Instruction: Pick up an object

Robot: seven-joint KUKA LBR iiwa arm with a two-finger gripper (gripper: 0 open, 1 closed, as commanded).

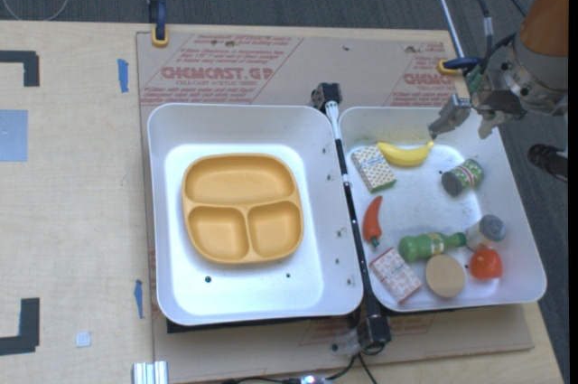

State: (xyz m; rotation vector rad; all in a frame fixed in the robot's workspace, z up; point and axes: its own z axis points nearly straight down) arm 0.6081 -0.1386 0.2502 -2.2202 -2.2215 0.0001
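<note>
Two white bins side by side — left bin [172, 220] bearing a yellow divided tray [242, 207], right bin [506, 192] crowded with play food. Gripper [466, 118] above right bin's far edge, fingers spread apart, holding nothing. Nearest target: yellow banana [404, 154], just below and left of gripper, long axis roughly across the bin. Green can [461, 177] near. On cardboard [271, 66] beneath: red lettering, partly legible, "CHEMCAST".
</note>
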